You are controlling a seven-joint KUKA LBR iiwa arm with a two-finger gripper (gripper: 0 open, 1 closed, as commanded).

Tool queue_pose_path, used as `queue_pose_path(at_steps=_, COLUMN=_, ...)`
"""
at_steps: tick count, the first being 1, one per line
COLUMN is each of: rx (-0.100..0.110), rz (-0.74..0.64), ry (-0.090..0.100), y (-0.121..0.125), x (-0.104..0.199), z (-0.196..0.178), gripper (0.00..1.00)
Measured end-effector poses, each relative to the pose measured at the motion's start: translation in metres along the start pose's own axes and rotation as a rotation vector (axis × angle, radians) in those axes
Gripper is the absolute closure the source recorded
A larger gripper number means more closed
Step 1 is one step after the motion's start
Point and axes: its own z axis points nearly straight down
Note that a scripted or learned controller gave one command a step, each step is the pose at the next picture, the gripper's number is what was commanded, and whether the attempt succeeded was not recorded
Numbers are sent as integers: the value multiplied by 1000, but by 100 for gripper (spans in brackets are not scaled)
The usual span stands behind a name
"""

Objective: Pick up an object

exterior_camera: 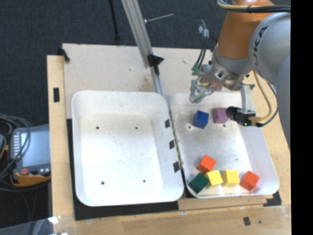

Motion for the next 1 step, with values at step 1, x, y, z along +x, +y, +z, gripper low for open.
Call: queue_pose_path(at_steps=1, rx=-2, rz=-2, ry=2, y=3, x=52, z=-4, gripper=100)
